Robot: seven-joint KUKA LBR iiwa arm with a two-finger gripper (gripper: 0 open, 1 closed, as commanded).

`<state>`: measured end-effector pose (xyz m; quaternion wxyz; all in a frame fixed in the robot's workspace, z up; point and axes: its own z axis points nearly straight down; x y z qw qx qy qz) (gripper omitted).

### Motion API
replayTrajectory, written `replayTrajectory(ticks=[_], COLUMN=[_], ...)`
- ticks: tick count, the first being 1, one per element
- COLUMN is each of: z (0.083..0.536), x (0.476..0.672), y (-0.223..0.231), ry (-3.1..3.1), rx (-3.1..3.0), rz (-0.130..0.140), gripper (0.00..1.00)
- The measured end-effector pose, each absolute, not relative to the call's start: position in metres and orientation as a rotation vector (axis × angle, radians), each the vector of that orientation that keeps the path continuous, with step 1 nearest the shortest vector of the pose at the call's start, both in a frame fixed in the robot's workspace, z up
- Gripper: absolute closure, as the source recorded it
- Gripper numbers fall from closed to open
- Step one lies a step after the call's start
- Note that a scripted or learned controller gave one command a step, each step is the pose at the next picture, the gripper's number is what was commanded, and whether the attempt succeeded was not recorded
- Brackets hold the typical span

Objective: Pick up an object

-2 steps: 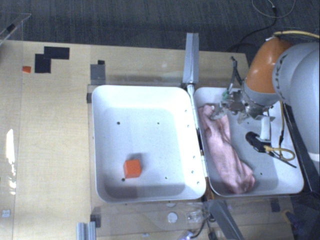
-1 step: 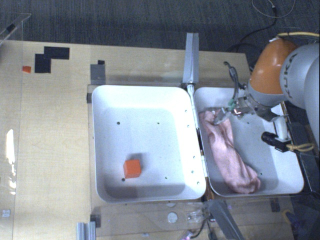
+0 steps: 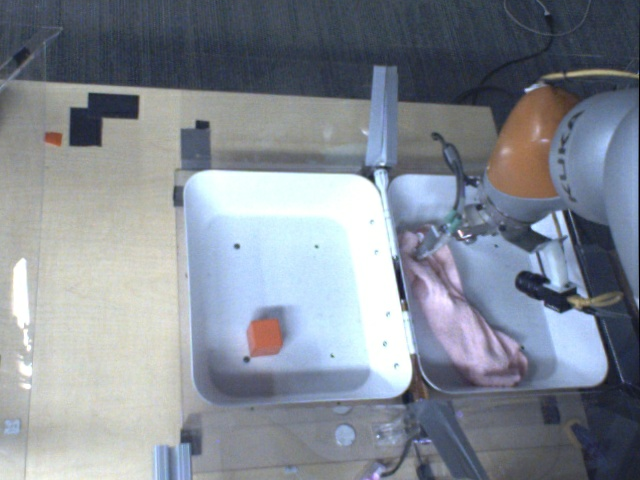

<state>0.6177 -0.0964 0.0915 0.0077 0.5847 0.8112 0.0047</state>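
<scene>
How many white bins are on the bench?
2. The left bin holds an orange block; the right bin holds a pink cloth, with the gripper at the cloth's top end.

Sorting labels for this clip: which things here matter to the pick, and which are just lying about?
In play: gripper, pink cloth under it, right bin.
Lying about: orange block, left bin, black cable.
</scene>
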Motion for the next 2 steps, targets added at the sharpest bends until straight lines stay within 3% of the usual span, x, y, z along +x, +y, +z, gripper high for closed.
replayTrajectory(ticks=[1,2], z=[0.092,0.105], x=[0.553,0.557], y=[-0.089,-0.088], ry=[2.515,2.508], rx=[1.857,1.851], rz=[0.017,0.028], gripper=[0.0,1.0])
